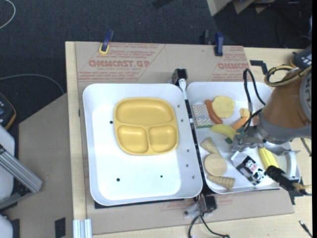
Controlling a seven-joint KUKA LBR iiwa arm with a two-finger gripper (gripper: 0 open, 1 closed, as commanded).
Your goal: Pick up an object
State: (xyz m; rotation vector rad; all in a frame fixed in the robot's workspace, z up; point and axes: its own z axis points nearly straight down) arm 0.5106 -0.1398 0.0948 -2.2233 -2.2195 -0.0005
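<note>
Left bin (99,148): wide bare floor around yellow divided tray (146,124), easy passage. Right bin (198,90) crowded (toy food packed close); arm (287,108) blocks its right half.

Red print runs across the brown board (148,61) under the bins. Along its far edge, above the left bin, it reads "CHEMCAST G.P", with smaller lines above and below too fine to read. The same print starts again at the far right (233,63), partly covered by cables.
</note>
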